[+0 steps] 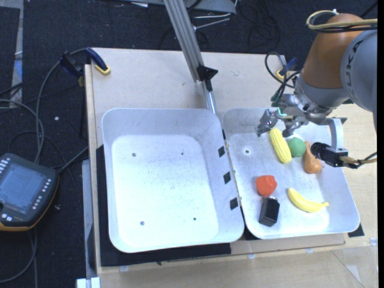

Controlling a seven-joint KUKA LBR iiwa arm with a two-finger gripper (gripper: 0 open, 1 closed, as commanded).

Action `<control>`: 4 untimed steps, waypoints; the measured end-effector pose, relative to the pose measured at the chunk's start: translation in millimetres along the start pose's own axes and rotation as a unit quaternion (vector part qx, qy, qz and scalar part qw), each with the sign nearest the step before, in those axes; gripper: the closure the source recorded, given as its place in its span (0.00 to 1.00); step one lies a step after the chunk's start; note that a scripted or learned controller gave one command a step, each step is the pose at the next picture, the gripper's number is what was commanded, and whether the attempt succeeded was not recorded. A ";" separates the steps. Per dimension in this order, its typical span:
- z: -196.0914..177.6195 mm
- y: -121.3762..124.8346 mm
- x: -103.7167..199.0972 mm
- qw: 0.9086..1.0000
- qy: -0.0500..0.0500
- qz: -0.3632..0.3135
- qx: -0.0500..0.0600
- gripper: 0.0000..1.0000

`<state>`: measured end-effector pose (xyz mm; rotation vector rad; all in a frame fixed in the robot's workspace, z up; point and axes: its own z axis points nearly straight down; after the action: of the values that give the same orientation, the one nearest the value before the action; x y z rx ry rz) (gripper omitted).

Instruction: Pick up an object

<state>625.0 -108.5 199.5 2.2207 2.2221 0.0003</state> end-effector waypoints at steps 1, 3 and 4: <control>0.1 0.0 0.0 1.000 0.000 0.000 0.000 0.00; 101.4 -6.1 9.2 1.000 0.000 0.000 0.002 0.00; 88.6 -4.6 9.0 1.000 0.000 0.000 0.000 1.00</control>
<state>620.5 -99.5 110.9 2.2210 2.2212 0.0004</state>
